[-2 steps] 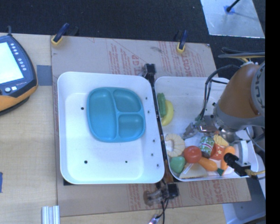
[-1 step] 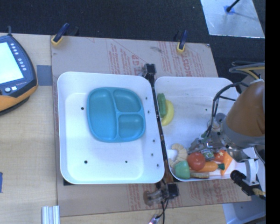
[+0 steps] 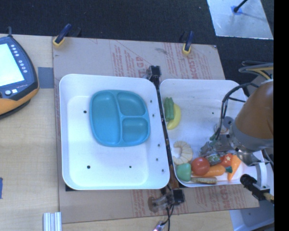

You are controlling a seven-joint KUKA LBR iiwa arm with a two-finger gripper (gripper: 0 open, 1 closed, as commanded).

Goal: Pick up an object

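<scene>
Start at the far left, where a pendant with a pale screen (image 3: 7, 78) lies on the bench, well apart from the work. Next comes the left bin (image 3: 72, 143), which carries a blue divided plate (image 3: 119, 117) lying flat in its far half. Cross the seam between the bins and you reach the right bin (image 3: 202, 93), where everything you could pick is gathered: a green piece (image 3: 169, 108) and a yellow piece (image 3: 175, 118) lie together against its left wall, and nearer to you a heap fills the near edge — a pale ridged piece (image 3: 182, 151), a soft green one (image 3: 183, 171), a red tomato-like ball (image 3: 200, 166), some orange pieces (image 3: 216, 171) and a tan stick (image 3: 203, 180) along the rim. The gripper (image 3: 216, 147) hangs low over the right part of that heap, just beside the red ball and the orange pieces, with the arm's orange band (image 3: 257, 114) above it at the right. You cannot tell from here how wide the claw stands, and nothing is seen between it. I judge the step to be the reach into the heap, with the grasp itself not yet proven. The next move calls for settling on one piece — the items touch and overlap, so a neighbour could easily spoil the grip.
</scene>
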